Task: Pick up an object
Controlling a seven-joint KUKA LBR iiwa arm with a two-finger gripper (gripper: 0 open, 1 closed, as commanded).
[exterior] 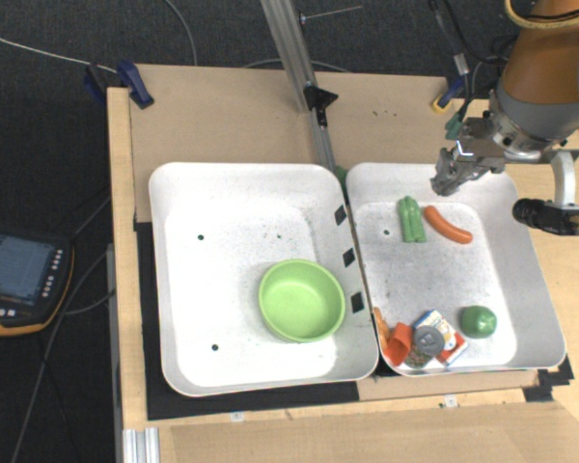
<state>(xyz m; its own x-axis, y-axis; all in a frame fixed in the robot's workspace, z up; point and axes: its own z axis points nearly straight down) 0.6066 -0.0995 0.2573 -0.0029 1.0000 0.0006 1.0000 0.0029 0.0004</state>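
Arm over right bin, objects all on bin floor

Landmark: right bin (pixel 531 287). The jaws (pixel 451 179) hang above its far edge, near the far-left part, below the grey wrist and orange band. Can't tell how far the jaws are open, too small and dark; nothing seen between them. Inside the bin, in the far half: green long object (pixel 411 219) lying lengthwise, and orange sausage-like object (pixel 449 227) just beside it on its right, tilted. Both sit near the jaws, on the near side of them. In the bin's near right part: green ball (pixel 479 321). In its near left corner: a clutter pile (pixel 420 340) with an orange piece, a round grey item and a white packet, touching one another. Left of the bin, in the left bin (pixel 174 258): green bowl (pixel 302 300), upright, near the shared wall
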